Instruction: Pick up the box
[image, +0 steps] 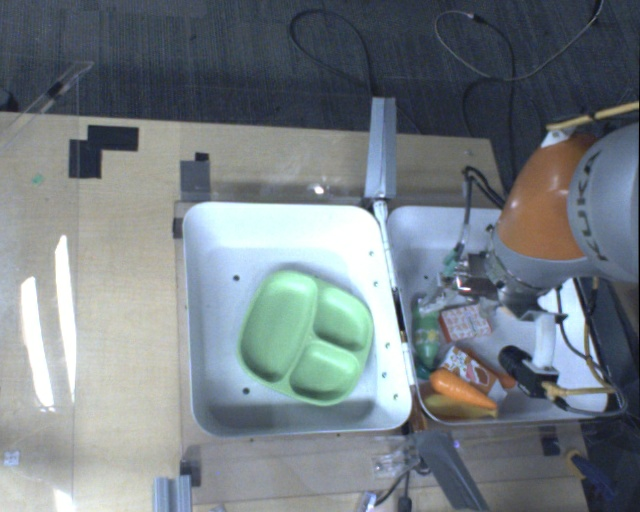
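The gripper (462, 283) is hanging low over the right bin (420, 232), at the end of the grey arm (585, 215) with its orange band; whether it is parted or closed cannot be told from this angle. Just below and beside it, the small box (465, 322) with a red-and-white pattern is lying flat on the bin floor, seemingly not lifted. Farther below it, an orange carton (478, 371) and a carrot (460, 388) are resting near the bin's front edge. Well off to its left, a green three-compartment plate (306, 336) is sitting in the left bin (215, 300).
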